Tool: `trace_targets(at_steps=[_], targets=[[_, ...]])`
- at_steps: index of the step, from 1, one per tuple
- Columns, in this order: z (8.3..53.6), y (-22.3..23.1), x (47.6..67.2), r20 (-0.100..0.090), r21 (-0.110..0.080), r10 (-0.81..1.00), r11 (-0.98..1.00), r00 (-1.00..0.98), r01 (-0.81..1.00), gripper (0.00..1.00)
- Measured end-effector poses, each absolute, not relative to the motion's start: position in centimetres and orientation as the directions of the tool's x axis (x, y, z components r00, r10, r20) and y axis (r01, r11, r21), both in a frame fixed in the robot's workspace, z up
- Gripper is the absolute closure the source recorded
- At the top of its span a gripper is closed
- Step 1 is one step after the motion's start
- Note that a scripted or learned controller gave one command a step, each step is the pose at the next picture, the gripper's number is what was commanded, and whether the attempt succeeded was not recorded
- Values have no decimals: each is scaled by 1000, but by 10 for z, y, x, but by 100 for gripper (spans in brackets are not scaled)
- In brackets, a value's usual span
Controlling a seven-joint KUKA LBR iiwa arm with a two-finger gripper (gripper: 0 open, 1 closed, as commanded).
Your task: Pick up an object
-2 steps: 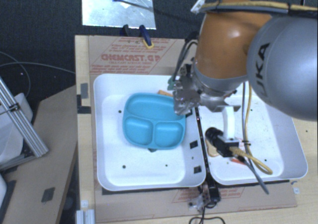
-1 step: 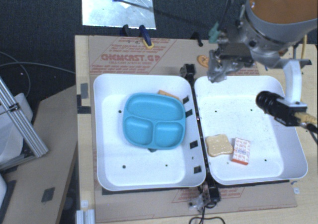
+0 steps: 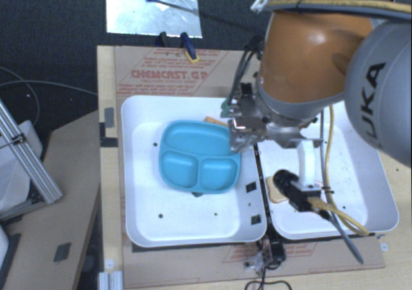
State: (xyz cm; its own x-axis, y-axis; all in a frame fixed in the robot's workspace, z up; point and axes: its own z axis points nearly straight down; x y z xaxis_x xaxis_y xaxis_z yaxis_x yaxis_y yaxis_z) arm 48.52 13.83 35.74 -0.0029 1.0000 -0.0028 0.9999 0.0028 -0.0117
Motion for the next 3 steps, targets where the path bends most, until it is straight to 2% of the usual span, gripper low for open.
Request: trace_targets(at_steps=[1,2,3], targets=[[365,137,487,1,2,1000,2,-2,1000,0],[376,137,487,2,5,1000,6,-6,1000,100],[376,137,487,2,4,1000,6,-6,1000,0]])
